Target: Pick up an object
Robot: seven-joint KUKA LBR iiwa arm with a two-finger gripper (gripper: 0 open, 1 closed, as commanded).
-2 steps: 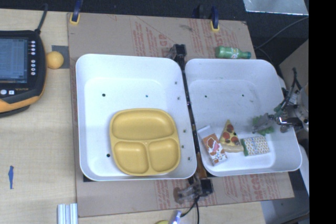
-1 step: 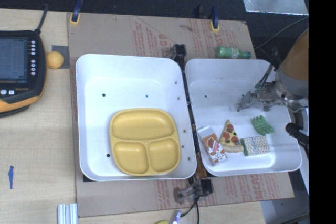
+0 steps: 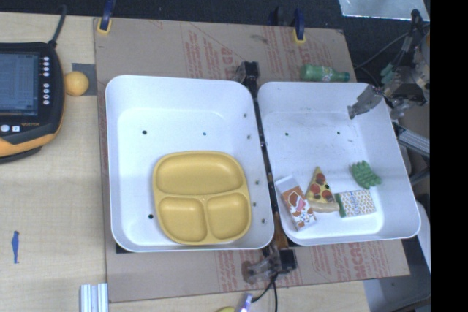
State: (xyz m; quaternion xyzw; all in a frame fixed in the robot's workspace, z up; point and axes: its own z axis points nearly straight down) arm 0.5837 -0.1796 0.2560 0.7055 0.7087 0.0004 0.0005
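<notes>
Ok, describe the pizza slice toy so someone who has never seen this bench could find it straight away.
Look in the right white bin, along its near edge, where four small things lie in a row. The pizza slice is second from the left, between a red-and-white carton and a speckled box. It alone is a triangle, with red spots and a tan crust.

Bench: pale wooden bench top
Cover: brown cardboard sheet with red print, held at the far edge by 2 clamps
Bins: 2 shallow white bins side by side on the cardboard, left bin and right bin, touching at their inner rims
Far edge: green plastic bottle lying on the cardboard just beyond the right bin
Left side: black and orange handheld control pendant; yellow ball just beside it
</notes>
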